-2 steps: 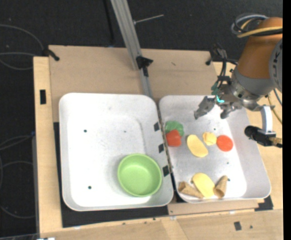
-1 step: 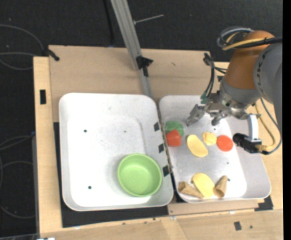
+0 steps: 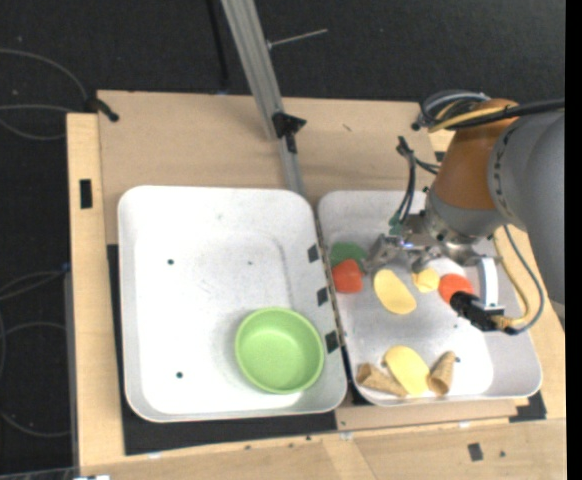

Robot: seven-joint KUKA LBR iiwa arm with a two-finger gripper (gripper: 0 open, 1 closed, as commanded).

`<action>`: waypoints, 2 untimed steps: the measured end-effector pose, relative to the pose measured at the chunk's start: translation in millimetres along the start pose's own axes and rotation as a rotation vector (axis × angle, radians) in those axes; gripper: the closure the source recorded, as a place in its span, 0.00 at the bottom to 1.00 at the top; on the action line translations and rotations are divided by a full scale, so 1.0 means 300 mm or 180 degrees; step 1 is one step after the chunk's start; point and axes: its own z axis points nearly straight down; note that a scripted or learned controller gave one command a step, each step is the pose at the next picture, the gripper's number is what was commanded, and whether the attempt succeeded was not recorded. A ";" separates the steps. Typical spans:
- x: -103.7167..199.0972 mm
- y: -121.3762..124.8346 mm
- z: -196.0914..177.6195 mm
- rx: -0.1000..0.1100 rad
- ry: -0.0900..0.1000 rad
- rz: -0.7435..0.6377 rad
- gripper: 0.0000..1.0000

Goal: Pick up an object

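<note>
From above, the tabletop [image 3: 191,148] carries two white bins side by side. The left bin [image 3: 211,258] holds a green bowl [image 3: 279,349] near its front right corner. The right bin [image 3: 511,368] holds the small things: a red piece [image 3: 348,277] with a green piece [image 3: 347,255] just behind it against the left wall, a yellow oval [image 3: 394,292] in the middle, a small yellow bit [image 3: 427,280] and an orange-red piece [image 3: 453,285] to its right, and along the front wall a second yellow piece [image 3: 407,368] between two tan cones [image 3: 376,377] [image 3: 441,372]. The arm [image 3: 481,173] reaches in from the right, and the pincer [image 3: 403,248] hangs low over the bin's back half, just behind the yellow oval. Its state I cannot tell, and nothing is seen gripped.
</note>
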 end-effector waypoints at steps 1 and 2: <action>-0.007 0.000 0.018 -0.0013 -0.0003 0.0003 0.00; -0.007 0.004 -0.020 -0.0024 0.0003 0.0011 1.00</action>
